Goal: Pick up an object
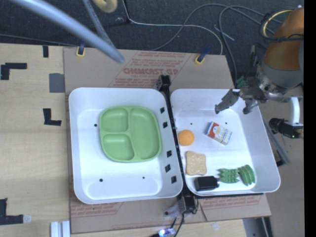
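A small red and white carton [218, 132] lies tilted in the right bin [261, 147], nearest the end effector [236, 101]. It looks light and stiff; its flat long sides suit a grip. An orange ball [186, 138], toast slice [196, 163], black block [206, 183] and green pods [238, 175] lie nearer. The end effector hovers above the far edge, fingers spread, holding nothing.
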Motion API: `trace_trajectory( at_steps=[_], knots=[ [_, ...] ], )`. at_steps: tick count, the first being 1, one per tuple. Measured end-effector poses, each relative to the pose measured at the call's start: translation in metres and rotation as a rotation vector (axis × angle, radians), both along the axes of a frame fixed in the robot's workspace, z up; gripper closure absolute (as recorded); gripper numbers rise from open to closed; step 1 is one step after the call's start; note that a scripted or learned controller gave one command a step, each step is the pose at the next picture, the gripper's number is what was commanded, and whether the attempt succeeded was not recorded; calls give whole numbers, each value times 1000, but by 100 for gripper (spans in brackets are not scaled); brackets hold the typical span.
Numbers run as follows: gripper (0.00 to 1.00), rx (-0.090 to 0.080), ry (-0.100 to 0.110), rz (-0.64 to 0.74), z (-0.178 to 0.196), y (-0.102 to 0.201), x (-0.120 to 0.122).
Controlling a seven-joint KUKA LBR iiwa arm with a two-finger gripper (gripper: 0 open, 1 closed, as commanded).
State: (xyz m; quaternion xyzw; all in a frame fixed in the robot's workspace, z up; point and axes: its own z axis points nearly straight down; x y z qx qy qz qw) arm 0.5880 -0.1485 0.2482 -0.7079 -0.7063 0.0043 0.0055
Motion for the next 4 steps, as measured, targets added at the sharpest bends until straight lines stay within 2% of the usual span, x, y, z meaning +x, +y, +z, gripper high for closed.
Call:
trace_trajectory(
  at_steps=[1,4],
  knots=[
    [0,-2,-13,4,7,0,2],
    [0,-3,-8,3,-127,5,1]
  ],
)
